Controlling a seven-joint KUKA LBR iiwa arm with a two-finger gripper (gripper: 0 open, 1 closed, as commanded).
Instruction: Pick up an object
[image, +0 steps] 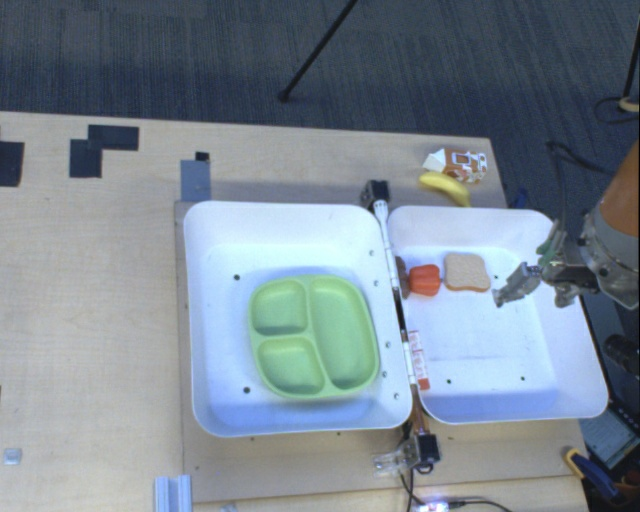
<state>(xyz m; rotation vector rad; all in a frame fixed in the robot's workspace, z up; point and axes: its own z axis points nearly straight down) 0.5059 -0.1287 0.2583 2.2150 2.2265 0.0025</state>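
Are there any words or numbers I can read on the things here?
No text here can be read.
Small packet above the right bin: orange and white print, too blurred to read.
Sticker on the strip between the bins: red and white marks, too small to read.

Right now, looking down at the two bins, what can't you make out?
- Arm: cut off by the right edge.
- Small packet by the banana: too small to identify.
- Label strip between the bins: print too small to read.
- Gripper: blurred, jaws' state unclear.
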